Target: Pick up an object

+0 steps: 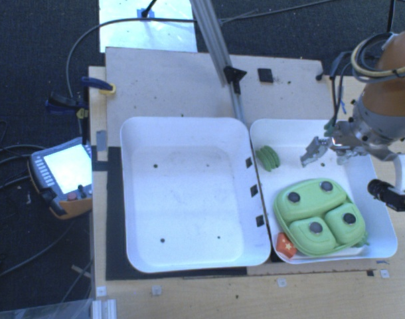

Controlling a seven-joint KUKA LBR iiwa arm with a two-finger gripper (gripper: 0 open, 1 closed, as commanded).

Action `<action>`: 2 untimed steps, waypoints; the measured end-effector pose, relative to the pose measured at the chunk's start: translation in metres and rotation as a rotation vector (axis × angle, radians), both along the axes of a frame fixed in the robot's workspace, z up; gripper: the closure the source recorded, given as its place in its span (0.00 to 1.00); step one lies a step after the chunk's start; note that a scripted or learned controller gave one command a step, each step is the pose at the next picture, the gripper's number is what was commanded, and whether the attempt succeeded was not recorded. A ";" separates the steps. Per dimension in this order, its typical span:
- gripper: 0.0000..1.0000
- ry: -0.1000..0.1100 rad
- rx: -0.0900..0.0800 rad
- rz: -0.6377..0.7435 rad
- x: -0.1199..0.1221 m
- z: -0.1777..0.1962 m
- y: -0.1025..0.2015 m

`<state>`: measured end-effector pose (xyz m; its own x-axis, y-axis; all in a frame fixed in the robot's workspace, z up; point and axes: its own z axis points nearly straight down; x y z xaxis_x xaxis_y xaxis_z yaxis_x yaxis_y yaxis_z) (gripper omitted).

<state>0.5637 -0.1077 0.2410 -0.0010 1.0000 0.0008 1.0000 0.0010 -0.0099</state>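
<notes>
Red thing (pixel 285 245): front edge of right bin (pixel 387 211), touching big green toy (pixel 320 216).
Small green ball (pixel 268 157): back left of right bin, near end effector (pixel 313 153), to its left.
End effector: hangs over right bin, holds nothing; open or closed, cannot tell.
Left bin (pixel 182 191): beside it on table (pixel 189 78).

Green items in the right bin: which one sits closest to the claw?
The small ribbed green piece by the bin's left wall. It lies level with the claw, while the large three-lobed green toy sits further toward the front edge.
</notes>
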 end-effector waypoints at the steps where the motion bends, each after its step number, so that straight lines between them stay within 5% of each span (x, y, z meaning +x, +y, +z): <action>1: 0.00 -0.011 -0.001 0.002 0.002 0.006 0.000; 2: 0.00 -0.008 0.000 0.000 -0.003 -0.055 0.000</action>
<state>0.5609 -0.1075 0.1859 -0.0008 1.0000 0.0004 1.0000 0.0008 -0.0024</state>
